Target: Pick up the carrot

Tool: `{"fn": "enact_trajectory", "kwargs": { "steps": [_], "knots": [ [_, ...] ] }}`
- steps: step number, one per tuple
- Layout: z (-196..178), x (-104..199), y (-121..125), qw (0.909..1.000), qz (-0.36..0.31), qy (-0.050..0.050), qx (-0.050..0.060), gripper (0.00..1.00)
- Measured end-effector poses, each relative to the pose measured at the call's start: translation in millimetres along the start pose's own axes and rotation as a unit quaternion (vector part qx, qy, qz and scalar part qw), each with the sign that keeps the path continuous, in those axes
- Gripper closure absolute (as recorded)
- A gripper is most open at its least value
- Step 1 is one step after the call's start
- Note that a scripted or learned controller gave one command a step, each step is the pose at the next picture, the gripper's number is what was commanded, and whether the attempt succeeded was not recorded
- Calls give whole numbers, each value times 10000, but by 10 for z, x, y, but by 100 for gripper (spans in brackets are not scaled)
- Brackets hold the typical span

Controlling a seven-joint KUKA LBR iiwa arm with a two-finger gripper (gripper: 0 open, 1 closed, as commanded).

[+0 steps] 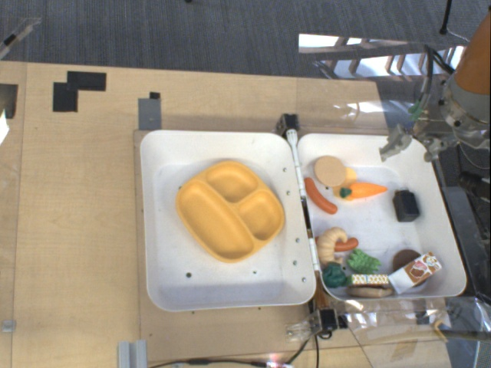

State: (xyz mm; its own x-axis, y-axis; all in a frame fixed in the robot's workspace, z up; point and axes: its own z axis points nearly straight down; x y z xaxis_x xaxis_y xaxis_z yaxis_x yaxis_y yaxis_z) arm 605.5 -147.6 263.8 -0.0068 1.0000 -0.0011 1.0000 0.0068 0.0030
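The carrot (367,191) is orange with a green stem end and lies flat in the upper middle of the right bin (445,228), pointing right. My gripper (411,146) hovers over that bin's far right corner, above and to the right of the carrot and apart from it. Its fingers (390,146) are spread open with nothing between them.
A tan round disc (330,171) and a red sausage (320,195) lie just left of the carrot, and a black block (406,205) to its right. Several toy foods crowd the bin's near edge. The left bin (165,282) holds a yellow divided plate (230,209).
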Motion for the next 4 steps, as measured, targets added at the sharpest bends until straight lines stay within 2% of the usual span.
{"fn": "enact_trajectory", "kwargs": {
  "steps": [1, 2, 3, 4],
  "knots": [
    [927, -59, -21, 9998, -198, 10, 41, 0],
    [1604, -116, 17, 9993, 375, -2, -26, 0],
    [1752, 103, -186, 9979, 646, -9, -37, 0],
    [1634, 126, -151, 9980, 630, 4, -80, 100]
  ]
}}
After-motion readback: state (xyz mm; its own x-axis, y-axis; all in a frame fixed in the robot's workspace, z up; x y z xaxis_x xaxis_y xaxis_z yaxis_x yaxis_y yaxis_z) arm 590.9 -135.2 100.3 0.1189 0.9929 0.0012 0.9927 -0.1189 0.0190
